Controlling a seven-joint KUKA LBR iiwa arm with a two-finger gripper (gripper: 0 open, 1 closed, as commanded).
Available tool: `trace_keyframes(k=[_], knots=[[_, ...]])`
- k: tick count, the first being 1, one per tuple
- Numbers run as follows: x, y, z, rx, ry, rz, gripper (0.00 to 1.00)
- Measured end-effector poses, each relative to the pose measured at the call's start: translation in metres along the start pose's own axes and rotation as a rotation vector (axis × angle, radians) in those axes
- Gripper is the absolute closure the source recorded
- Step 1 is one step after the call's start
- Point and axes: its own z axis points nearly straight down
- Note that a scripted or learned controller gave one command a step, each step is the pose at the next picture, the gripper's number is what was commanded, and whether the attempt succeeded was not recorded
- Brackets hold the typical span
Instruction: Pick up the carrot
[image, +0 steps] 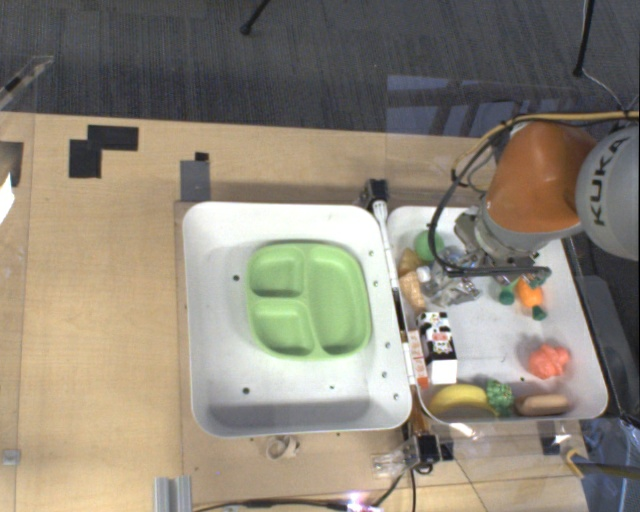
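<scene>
The tool, its finger state indeterminable, hung low in the right bin with the carrot just to its right, so descending there risked seizing neighbouring clutter instead.

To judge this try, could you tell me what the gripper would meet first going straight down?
Probably the tan food piece at the right bin's left wall, under the gripper, not the carrot; depth is unclear.
</scene>
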Motion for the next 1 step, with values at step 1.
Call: trace_keyframes(k=[1], knots=[[0.0519, -0.0861, 0.0005, 0.003, 0.006, -0.232, 1.0]])
